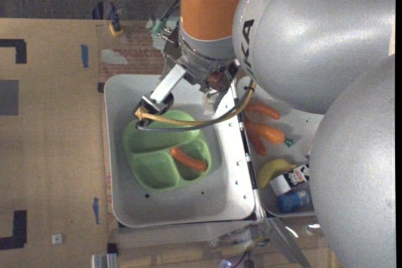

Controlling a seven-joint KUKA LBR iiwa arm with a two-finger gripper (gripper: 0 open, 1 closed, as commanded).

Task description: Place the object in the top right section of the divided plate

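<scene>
Orange carrot (188, 159) in green divided plate (146, 167), apart from jaws (144, 113), grip state unclear.

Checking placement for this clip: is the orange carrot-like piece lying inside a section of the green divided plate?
Yes, the orange piece lies within one compartment of the green divided plate, which sits in the left white bin.

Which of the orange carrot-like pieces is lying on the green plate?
The orange piece in the green divided plate, left bin. The other two lie in the right bin.
</scene>
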